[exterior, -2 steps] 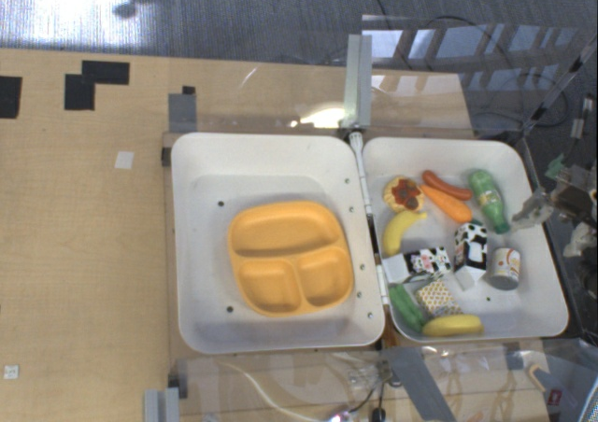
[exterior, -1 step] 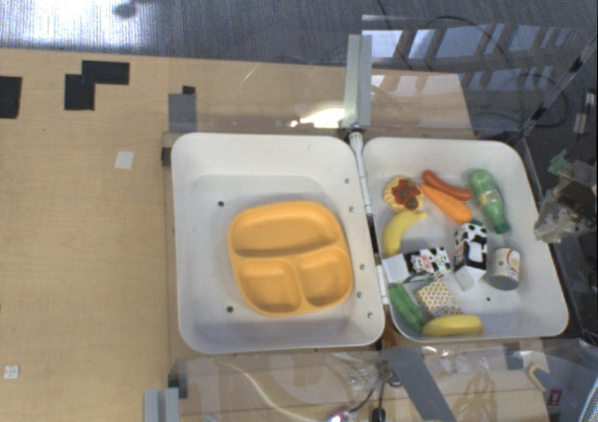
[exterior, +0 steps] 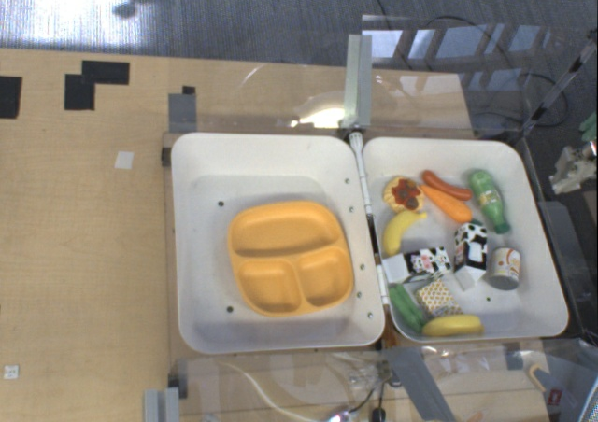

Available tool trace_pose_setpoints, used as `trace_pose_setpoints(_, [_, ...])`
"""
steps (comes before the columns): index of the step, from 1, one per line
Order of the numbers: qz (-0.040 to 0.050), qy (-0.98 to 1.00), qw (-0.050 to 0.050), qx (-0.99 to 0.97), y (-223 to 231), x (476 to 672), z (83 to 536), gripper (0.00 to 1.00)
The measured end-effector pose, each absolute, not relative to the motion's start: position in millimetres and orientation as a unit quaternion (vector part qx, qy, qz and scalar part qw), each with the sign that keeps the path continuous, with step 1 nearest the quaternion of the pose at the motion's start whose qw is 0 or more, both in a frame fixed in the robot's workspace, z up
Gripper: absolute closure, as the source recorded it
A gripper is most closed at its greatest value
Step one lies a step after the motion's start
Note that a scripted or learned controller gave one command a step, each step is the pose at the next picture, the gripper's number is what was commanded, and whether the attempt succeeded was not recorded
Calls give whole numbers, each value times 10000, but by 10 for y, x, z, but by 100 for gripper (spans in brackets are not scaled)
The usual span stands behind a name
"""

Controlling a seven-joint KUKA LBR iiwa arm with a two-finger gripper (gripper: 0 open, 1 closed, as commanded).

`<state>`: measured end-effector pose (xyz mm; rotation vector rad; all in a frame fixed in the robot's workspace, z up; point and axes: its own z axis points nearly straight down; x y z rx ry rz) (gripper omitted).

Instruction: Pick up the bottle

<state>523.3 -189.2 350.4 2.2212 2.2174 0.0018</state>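
A green bottle (exterior: 489, 200) lies tilted in the right bin (exterior: 537, 252), near its far right side. Just left of it are a red hot dog (exterior: 446, 185) and an orange carrot (exterior: 448, 204). Below the bottle stand a black-and-white cow-patterned carton (exterior: 471, 245) and a small can (exterior: 505, 267).
The left bin (exterior: 201, 224) holds a yellow divided tray (exterior: 290, 256). Also in the right bin are a small pizza (exterior: 404, 193), two bananas (exterior: 400, 230) (exterior: 452, 325), a second cow-patterned box (exterior: 421, 263), a waffle-like piece (exterior: 435, 297) and a green vegetable (exterior: 405, 305).
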Motion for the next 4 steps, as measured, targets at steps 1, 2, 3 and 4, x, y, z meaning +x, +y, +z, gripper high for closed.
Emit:
trace_pose_setpoints(1, [4, 7066, 15, 7076, -1891, 5233, 3504, 0])
trace_pose_setpoints(2, [1, 5798, 15, 8148, -2024, 5036, 3838, 0])
trace_pose_setpoints(3, [8, 7452, 27, 6668, -1829, 4890, 4358, 0])
trace_pose_setpoints(4, [6, 7478, 46, 6639, -1823, 4918, 4465, 100])
